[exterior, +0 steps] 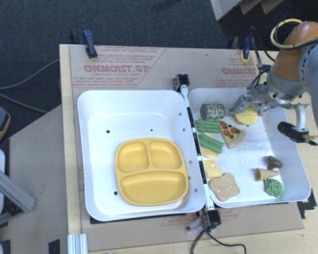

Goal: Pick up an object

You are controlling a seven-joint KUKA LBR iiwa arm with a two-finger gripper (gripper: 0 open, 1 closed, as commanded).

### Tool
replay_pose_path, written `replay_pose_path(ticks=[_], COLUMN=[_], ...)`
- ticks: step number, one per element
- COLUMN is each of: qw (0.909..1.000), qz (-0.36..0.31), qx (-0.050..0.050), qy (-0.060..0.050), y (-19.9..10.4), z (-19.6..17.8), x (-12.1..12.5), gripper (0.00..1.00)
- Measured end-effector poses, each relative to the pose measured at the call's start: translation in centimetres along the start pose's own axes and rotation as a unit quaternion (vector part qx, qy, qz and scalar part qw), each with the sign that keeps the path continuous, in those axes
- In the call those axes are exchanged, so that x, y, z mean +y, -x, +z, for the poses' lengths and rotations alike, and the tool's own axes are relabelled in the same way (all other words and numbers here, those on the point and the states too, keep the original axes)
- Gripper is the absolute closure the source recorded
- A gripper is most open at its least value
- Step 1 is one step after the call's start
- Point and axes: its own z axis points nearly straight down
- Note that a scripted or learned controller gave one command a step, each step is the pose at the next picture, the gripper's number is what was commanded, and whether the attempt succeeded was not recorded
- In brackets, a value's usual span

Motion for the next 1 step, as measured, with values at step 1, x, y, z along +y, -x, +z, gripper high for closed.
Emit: replay_pose_path(ticks=[1], qw=[1.0], qz=[0.0], qx=[0.0], qy=[-0.001], y=[-0.12], z=[-1.11], x=[-0.18], gripper=[1.0])
